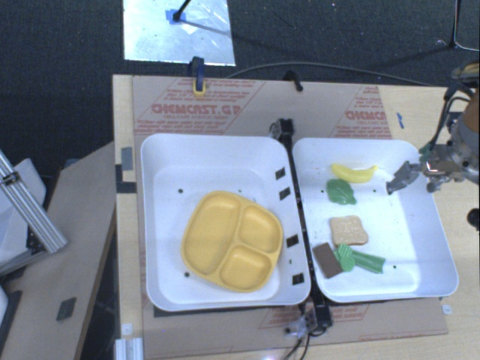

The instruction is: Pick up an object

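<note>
Apparently the gripper (400, 177) hung at the right bin's (439, 238) right edge, fingers open and holding nothing, so the banana (354, 172) near that bin's back edge looked like the handiest pick, just beside it.

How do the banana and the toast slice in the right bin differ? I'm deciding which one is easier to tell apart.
The banana is yellow, long and curved; the toast slice is tan and squarish. The banana lies near the bin's far side, close to the gripper; the toast slice lies nearer the middle, farther from it. Both lie flat in the right bin, untouched.
</note>
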`<act>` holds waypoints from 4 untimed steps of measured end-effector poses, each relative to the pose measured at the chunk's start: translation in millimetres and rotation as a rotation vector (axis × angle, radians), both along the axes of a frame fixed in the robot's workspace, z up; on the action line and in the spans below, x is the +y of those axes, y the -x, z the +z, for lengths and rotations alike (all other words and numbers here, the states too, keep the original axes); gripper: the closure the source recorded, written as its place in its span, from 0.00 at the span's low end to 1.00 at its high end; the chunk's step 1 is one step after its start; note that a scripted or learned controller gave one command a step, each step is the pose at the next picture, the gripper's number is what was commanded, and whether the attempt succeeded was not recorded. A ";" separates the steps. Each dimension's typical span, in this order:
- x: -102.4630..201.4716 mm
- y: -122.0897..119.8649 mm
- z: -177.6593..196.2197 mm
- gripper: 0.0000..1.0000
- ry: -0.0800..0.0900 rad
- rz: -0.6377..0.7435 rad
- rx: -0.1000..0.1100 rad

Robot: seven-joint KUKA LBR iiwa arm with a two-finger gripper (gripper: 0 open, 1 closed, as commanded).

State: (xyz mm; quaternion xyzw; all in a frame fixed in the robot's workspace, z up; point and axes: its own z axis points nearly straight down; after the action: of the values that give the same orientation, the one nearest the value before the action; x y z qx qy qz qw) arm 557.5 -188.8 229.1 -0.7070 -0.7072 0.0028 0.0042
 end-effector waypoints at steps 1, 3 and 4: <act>0.5 -2.6 6.5 0.00 0.002 0.003 -0.011; -15.6 -9.1 -100.3 0.00 0.002 0.001 -0.008; -15.2 -9.6 -146.4 0.00 0.002 0.001 -0.010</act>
State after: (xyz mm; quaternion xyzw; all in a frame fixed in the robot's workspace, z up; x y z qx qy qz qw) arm 567.1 -203.9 82.6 -0.7066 -0.7077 0.0000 0.0001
